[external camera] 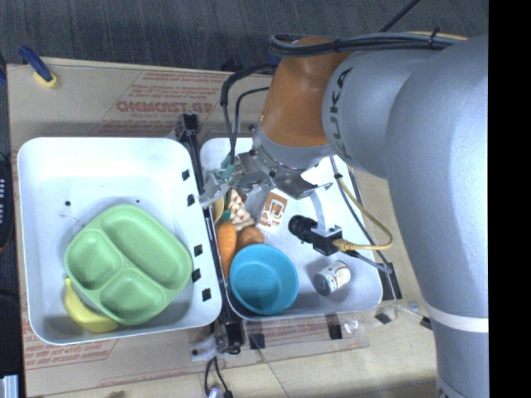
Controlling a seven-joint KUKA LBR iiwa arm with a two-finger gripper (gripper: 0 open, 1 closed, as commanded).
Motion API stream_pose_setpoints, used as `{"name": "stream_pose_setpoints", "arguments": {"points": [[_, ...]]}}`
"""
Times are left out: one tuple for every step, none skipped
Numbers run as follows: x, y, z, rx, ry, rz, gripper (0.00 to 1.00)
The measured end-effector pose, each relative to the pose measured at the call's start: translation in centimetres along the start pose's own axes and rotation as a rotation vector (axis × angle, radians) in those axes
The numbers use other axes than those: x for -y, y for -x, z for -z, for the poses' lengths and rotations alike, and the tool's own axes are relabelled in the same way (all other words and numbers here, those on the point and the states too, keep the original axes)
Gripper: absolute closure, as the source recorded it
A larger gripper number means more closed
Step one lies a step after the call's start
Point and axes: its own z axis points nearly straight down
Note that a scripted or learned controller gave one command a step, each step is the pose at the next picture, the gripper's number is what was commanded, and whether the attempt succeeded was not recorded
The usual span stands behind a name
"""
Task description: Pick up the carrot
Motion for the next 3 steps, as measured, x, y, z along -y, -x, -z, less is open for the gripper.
{"name": "stream_pose_setpoints", "arguments": {"points": [[8.6, -4.0, -1.2, 0.0, 0.001, 0.144, 0.0], [6.4, 4.1, -1.0, 0.006, 0.007, 0.163, 0.0], [3.8, 1.0, -1.0, 0.004, 0.007, 0.014, 0.0]]}}
